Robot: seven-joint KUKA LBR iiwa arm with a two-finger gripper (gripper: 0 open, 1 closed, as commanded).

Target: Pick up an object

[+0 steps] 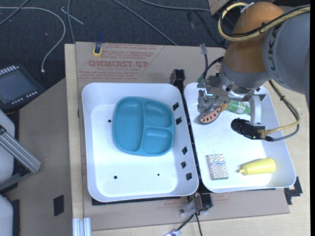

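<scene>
Hanging over the watermelon slice (210,115), the gripper (207,101) hides its finger state.

Place: a robotics lab or test bench.
Bench: a cardboard sheet (123,58) under two white bins (93,146), clamped at its far edge.
Floor: dark carpet with loose cables (54,14).
Left edge: a small monitor (15,85) and metal framing (17,149).
</scene>
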